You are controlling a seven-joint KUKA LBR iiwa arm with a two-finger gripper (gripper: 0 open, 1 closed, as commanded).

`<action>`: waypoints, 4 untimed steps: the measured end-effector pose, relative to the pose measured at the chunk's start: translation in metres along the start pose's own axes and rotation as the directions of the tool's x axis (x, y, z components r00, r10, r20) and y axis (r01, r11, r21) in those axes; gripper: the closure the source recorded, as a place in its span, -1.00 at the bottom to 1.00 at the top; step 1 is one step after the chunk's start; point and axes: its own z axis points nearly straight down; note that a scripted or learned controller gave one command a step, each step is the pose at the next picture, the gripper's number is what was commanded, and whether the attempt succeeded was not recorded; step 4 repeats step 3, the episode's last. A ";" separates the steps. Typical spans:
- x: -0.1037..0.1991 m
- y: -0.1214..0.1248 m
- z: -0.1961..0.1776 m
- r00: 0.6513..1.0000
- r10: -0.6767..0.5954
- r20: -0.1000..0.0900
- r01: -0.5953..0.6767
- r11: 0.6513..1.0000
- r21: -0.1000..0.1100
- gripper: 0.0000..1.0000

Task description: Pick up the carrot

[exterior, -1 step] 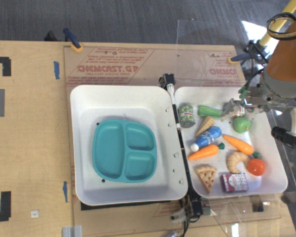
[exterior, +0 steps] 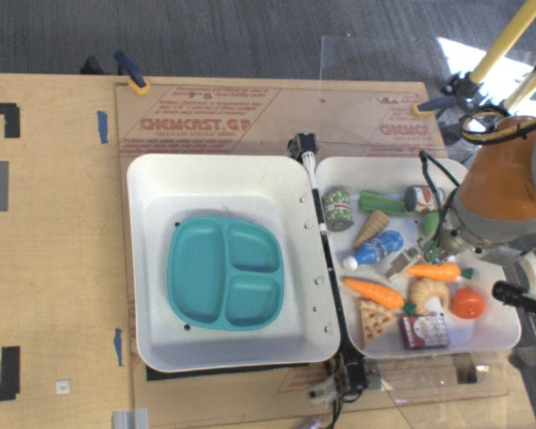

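Nearest us, the carrot (exterior: 373, 291) lies loose in the right bin (exterior: 509, 329) beside the pizza slice (exterior: 372, 320), so we judge the pick not yet done; the hand (exterior: 433, 248) hovers near a second carrot (exterior: 433, 273), finger state untellable.
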 end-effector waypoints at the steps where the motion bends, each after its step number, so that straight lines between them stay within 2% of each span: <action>1: -0.019 -0.034 0.008 0.922 0.386 0.001 -0.386 0.922 -0.012 -1.00; 2: -0.021 -0.032 -0.005 0.922 0.386 0.006 -0.386 0.922 -0.022 1.00; 3: 0.019 -0.022 -0.097 0.792 0.611 0.001 -0.611 0.792 -0.007 1.00; 4: 0.019 -0.022 -0.097 0.792 0.611 0.001 -0.611 0.792 -0.007 1.00</action>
